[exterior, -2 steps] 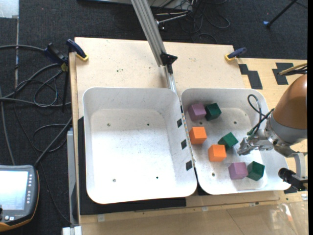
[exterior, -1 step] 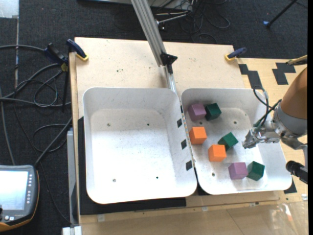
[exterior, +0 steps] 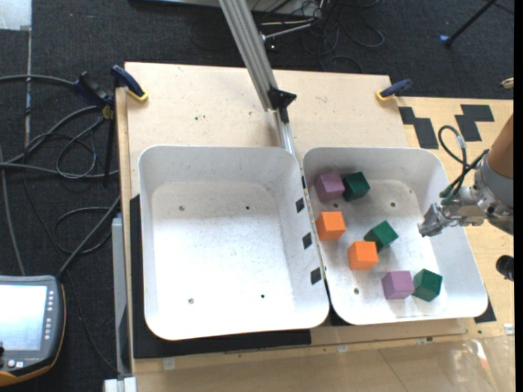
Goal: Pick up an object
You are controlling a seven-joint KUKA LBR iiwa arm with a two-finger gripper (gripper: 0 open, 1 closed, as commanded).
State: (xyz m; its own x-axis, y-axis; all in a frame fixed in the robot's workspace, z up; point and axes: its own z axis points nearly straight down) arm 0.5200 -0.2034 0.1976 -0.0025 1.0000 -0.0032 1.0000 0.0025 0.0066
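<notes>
1. Six blocks lie in the right bin (exterior: 458,256) — purple block (exterior: 329,185) touching a green block (exterior: 355,185) at the far end, and an orange block (exterior: 331,224) nearer.
2. Mid-bin: green block (exterior: 381,235) beside orange block (exterior: 363,255).
3. Near end: purple block (exterior: 397,284) touching green block (exterior: 427,284).
4. The gripper (exterior: 429,224) hangs over the right side, holding nothing — whether its fingers are apart or together cannot be told.
5. The left bin (exterior: 155,219) adjoins.

Speckled pale wood-like bench board (exterior: 221,104). Smooth white plastic-looking bins, left (exterior: 163,219) and right (exterior: 458,251), slight sheen. Matt cube blocks, e.g. orange (exterior: 363,255). Brushed-metal rail (exterior: 245,39). Dark rough carpet-like floor (exterior: 65,47).
</notes>
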